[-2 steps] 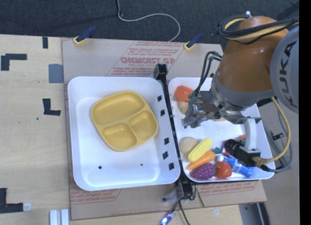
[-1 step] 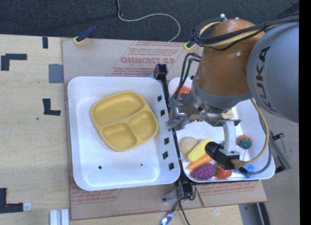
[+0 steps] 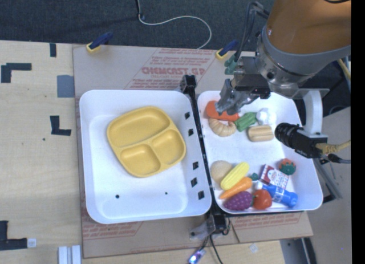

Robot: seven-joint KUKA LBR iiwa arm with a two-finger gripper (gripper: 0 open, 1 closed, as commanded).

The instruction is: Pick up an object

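Dark carpet lies behind the table point(image 3: 34, 160), where a cardboard sheet point(image 3: 165, 66) carries two white bins side by side. The left bin point(image 3: 97, 200) holds a yellow divided plate point(image 3: 146, 141). The right bin point(image 3: 305, 197) holds toy food: an orange piece point(image 3: 212, 110), a croissant point(image 3: 222, 128), a green piece point(image 3: 246, 121) and a tan block point(image 3: 260, 133) toward the far end; corn point(image 3: 235, 175), a carrot point(image 3: 236, 187), purple grapes point(image 3: 239, 200), a tomato point(image 3: 262, 199) and a blue and red carton point(image 3: 278, 185) toward the near end. The gripper point(image 3: 229, 104) hangs low over the orange piece and croissant; from where I stand I cannot tell how its fingers are set.
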